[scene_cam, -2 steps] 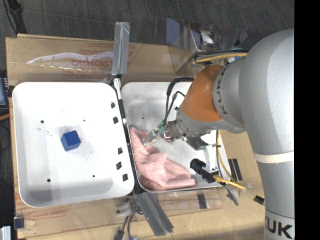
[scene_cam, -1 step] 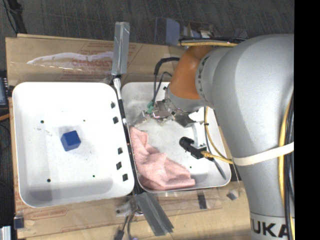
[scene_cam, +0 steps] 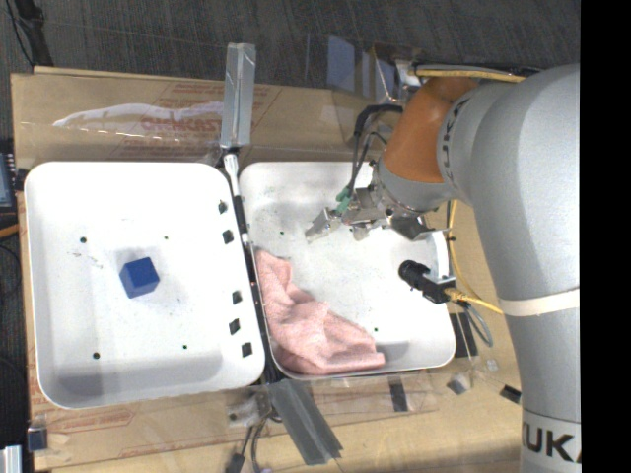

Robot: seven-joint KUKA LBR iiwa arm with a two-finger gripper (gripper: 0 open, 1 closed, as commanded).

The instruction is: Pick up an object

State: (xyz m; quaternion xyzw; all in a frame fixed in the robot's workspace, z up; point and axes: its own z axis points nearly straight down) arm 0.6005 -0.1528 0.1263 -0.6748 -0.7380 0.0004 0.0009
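A blue cube [scene_cam: 139, 276] lies in the left bin [scene_cam: 59, 195], near its middle. A crumpled pink cloth [scene_cam: 308, 323] fills the near left corner of the right bin [scene_cam: 296, 180]. My gripper [scene_cam: 320, 227] hangs over the far middle of the right bin, its metal fingers pointing left above bare bin floor. The cloth lies below and a little left of the fingertips, apart from them. Nothing shows between the fingers.
A grey divider bar [scene_cam: 237, 97] runs between the bins, with black clips along it. The big grey arm [scene_cam: 523, 215] covers the right side of the right bin. Brown cardboard [scene_cam: 118, 116] lies behind the bins.
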